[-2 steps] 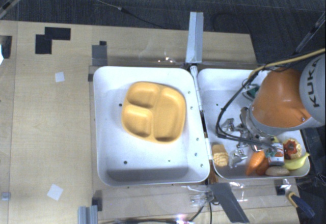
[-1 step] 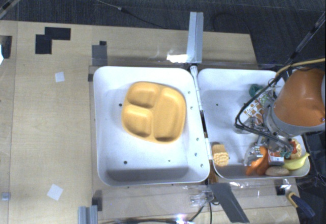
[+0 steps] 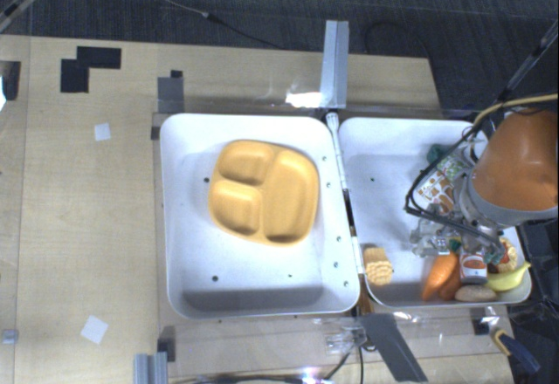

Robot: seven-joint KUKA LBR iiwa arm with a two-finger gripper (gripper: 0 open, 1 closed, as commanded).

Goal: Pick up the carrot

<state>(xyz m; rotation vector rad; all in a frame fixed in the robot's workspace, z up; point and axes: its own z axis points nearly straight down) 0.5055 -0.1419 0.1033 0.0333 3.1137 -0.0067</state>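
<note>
Carrot (image 3: 439,276) in right bin (image 3: 393,147), near front edge — beside corn cob (image 3: 377,264). Gripper (image 3: 447,238) low just above it — can't tell its state. Yellow tray (image 3: 264,190) in left bin (image 3: 188,225).

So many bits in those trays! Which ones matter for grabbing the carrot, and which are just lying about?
Part of the job:
carrot, in the right bin
pincer, above that bin

Just lying about:
yellow divided plate in the left bin
corn cob
banana
</note>
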